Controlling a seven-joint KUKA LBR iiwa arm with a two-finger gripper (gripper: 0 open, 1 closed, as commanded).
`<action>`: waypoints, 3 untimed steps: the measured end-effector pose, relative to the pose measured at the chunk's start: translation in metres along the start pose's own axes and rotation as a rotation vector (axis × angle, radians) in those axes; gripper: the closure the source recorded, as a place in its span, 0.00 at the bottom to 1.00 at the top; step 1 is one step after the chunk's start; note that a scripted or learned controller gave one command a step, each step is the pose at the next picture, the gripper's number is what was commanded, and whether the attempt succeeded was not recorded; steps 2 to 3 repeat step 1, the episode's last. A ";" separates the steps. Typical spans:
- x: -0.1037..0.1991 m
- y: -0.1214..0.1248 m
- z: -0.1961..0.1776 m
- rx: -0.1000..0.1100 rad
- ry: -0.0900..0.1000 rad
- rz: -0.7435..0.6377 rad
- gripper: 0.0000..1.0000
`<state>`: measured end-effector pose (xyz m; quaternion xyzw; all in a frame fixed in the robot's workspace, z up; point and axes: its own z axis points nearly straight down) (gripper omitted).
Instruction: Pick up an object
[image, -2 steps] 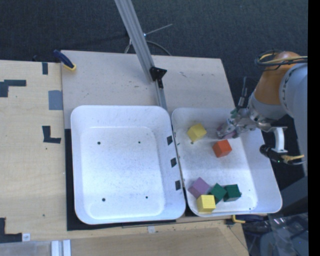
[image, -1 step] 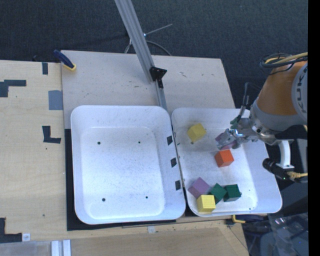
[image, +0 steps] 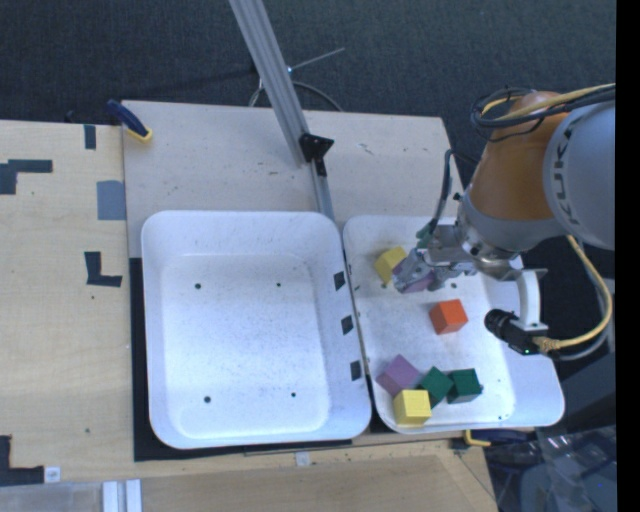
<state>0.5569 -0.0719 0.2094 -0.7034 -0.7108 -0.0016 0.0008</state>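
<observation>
So far nothing is lifted, I judge. From the camera view, my hand (image: 412, 272) hangs low in the right bin (image: 535, 405), touching or just beside a yellow block (image: 389, 263) at centre right; its grip I cannot tell. Grasping and raising remain.

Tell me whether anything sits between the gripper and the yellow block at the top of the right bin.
Nothing visible does. The gripper sits right beside the yellow block in the right bin; the orange block lies apart, below it.
</observation>
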 end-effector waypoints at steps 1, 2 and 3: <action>0.098 0.025 0.020 0.004 0.000 0.000 1.00; 0.098 0.025 0.020 0.004 0.000 0.000 1.00; 0.098 0.025 0.020 0.004 0.000 0.000 1.00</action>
